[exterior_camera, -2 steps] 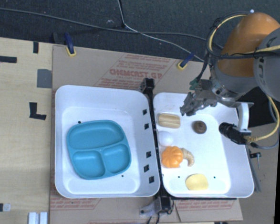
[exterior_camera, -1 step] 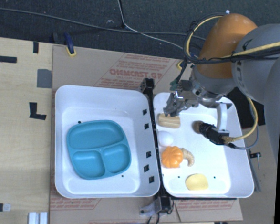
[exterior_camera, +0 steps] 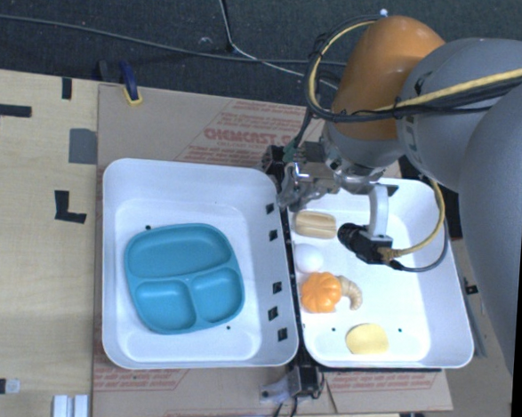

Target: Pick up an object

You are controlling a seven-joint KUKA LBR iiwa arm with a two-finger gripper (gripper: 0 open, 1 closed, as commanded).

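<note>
Nearest us in the right bin we see a yellow lemon, then a small pumpkin, a white egg and a bread roll; the gripper hovers just beyond, grip hidden, so we cannot tell

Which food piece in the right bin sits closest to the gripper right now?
The tan bread roll, lying just below the gripper by the bin's left wall. The orange pumpkin and the yellow piece lie farther toward the front.

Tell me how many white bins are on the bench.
2: the left bin holds a blue divided plate; the right bin holds small food items, beneath the arm.
</note>
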